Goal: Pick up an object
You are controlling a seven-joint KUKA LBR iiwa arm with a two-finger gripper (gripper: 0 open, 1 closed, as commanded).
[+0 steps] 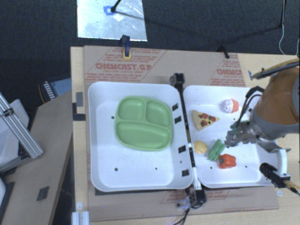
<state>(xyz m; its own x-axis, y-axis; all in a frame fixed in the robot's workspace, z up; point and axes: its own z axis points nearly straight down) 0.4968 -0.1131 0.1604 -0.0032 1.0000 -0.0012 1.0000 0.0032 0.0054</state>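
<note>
**Claw low in the right bin**

Gripper [233, 138] is down in the right bin [243, 179], just above the red pepper [227, 161] and green veg [216, 149]. Can't tell its state. Pizza slice [203, 119] nearby. Cardboard [140, 60] reads "CHEMCAST".

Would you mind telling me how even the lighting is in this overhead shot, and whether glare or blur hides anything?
In the camera view, light is soft and even over both bins, with faint shadows; the silvery sheet at the top glares brightly; the green tray and pizza slice read clearly; the hand is dark and slightly soft, its details hard to resolve.
</note>
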